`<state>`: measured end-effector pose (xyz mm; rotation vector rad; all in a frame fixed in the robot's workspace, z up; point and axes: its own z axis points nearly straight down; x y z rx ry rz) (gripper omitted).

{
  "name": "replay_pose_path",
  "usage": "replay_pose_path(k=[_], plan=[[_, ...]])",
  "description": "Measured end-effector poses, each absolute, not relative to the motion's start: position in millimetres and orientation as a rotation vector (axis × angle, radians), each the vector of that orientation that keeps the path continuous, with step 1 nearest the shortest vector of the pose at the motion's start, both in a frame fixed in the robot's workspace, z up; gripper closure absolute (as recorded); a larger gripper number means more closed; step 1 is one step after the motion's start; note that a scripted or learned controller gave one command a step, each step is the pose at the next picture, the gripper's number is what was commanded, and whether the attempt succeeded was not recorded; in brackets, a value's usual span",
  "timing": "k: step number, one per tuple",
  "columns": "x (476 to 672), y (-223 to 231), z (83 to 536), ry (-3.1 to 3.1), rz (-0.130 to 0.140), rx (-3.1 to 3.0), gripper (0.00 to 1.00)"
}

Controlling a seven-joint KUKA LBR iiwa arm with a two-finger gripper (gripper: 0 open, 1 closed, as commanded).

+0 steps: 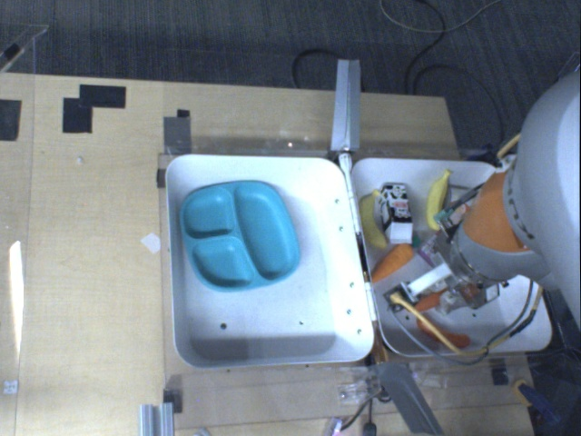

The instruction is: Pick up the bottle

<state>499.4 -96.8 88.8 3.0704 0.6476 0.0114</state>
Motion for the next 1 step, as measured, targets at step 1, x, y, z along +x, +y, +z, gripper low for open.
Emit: replay_pose_path(k=[1], plan=[[500.9,-87.6,89.1,0.561,0.018,3.084,1.0]])
